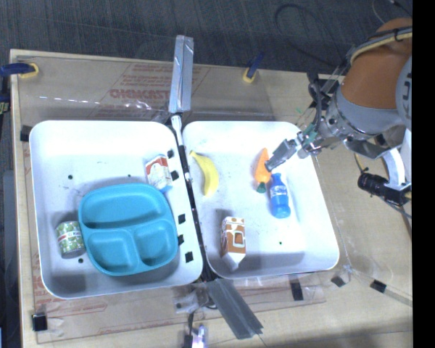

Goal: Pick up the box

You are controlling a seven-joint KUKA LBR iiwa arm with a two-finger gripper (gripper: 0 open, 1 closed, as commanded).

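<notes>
The box [233, 239] is a small orange-and-white carton standing in the right bin [315, 249], near its front edge and left of centre. My gripper [278, 157] hangs over the far right part of the same bin, well behind and to the right of the box and apart from it. Its tip sits just beside an orange carrot [261, 170] and above a blue bottle [278, 197]. Nothing shows as held in it.
A banana [206, 173] lies by the right bin's left wall. The left bin [47, 147] holds a blue divided tray [128, 228], a green can [69, 238] and a small red-and-white packet [157, 171]. The arm's orange band [377, 75] looms at the right.
</notes>
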